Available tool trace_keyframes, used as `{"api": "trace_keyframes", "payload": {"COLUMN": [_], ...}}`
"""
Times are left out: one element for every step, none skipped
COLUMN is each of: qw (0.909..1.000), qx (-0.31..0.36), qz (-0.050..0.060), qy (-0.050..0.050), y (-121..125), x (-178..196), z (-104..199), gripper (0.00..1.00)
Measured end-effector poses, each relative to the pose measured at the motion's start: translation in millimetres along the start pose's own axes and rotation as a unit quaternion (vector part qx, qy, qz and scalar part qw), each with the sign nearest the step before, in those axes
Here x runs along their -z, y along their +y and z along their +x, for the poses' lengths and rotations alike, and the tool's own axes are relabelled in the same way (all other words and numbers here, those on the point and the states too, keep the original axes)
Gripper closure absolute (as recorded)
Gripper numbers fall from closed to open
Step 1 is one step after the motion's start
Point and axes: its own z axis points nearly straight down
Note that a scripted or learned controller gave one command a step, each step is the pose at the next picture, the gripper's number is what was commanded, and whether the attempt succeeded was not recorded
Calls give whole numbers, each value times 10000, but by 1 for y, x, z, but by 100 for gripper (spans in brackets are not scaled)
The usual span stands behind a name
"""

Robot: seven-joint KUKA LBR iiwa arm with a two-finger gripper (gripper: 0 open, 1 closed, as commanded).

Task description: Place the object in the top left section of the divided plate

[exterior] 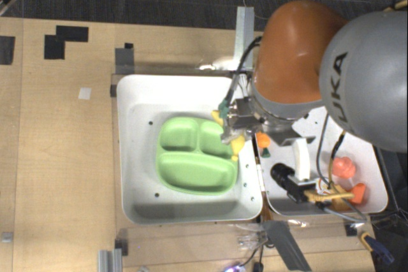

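The grey arm with its broad orange band [290,54] comes in from the upper right of the frame and bends down over the seam between the 2 shallow white bins on the pale wooden bench [57,156]. Its wrist points steeply downward, putting the hand [233,124] low over the right rim of the green plastic divided plate [194,159].

The plate lies in the middle of the left white bin [127,156]. It has 2 small sections along its upper side and 1 long section below.

A small yellow object [237,146] shows right at the hand, beside the plate's upper right section and partly hidden by the hand. I cannot tell how far open the hand is, or whether it has hold of the yellow object.

A small orange-and-green piece [262,144] sits just right of the hand. In the right white bin [368,169], a pink rounded object [344,167] and an orange object [358,192] lie near each other at the lower right.
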Motion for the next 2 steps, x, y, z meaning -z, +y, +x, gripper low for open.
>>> {"api": "trace_keyframes", "payload": {"qw": [9992,9959], "qx": [410,909], "qz": [4,2], "qy": [-2,0], "y": [5,37], "x": [27,19], "z": [49,58], "gripper": [100,100]}}
